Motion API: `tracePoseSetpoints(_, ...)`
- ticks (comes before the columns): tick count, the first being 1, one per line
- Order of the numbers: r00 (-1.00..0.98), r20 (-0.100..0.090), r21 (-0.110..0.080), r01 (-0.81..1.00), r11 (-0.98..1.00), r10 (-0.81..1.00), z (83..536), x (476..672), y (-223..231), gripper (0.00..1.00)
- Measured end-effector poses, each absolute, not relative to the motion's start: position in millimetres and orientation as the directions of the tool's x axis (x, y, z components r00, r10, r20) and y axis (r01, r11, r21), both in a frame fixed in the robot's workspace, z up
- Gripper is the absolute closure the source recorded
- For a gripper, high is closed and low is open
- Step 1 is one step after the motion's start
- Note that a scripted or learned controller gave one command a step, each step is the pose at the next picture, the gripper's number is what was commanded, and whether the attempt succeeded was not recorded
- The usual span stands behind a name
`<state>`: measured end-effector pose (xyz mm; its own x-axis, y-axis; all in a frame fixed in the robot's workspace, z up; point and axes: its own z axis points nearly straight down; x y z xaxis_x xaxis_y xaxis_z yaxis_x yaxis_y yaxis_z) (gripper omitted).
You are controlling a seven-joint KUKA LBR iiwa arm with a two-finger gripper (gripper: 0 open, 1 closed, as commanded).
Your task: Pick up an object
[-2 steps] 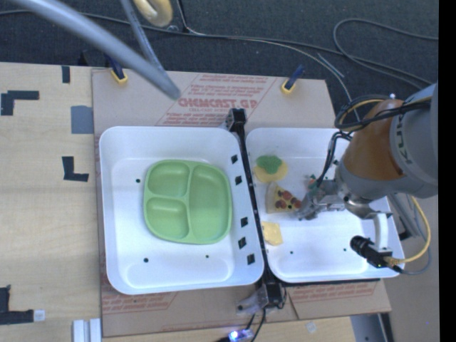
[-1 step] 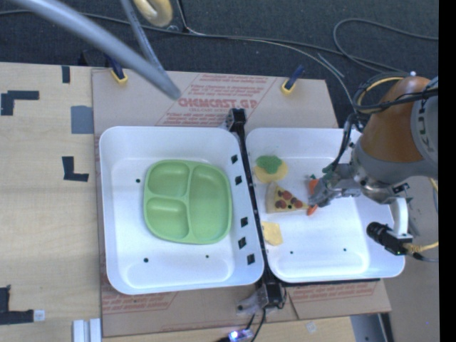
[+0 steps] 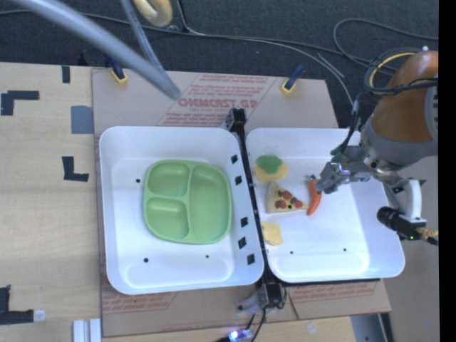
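Pick not yet made, judging by the scene: nothing seen lifted, every item lying flat on a bin floor. Poised low in the right bin [image 3: 388,268], gripper [image 3: 328,183] just beside the upper end of a small orange carrot-like piece [image 3: 313,198], possibly touching it; too blurred to tell whether released, clenched or grasping. Likely the target, that orange piece, lying near the bin's middle. Left to do, by this reading: closing on it and raising it clear.

Nearest the camera in the right bin, a small pale yellow piece [image 3: 271,233], close to the divider between the bins. Beyond it, a toy pizza slice [image 3: 283,200], just beside the orange piece on its left. Farther back, a green-topped yellow item [image 3: 270,167], near the pizza slice's tip and also close to the divider.

In the left bin [image 3: 114,266], a green divided plate [image 3: 188,201], set roughly at centre, with three compartments and nothing visible in them.

Behind and to the right, grey arm [image 3: 399,130] with its orange band, reaching in over the right bin's far corner.
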<state>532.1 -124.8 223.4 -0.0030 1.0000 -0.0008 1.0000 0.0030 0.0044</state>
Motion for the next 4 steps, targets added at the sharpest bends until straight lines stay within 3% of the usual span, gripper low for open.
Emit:
tracePoseSetpoints(1,-0.002,-0.001,0.005,1.000,0.002,1.000,276.4,533.4,-124.6,1.00)
tracePoseSetpoints(4,-0.005,0.000,-0.004,1.000,0.005,1.000,236.5,559.1,25.9,1.00)
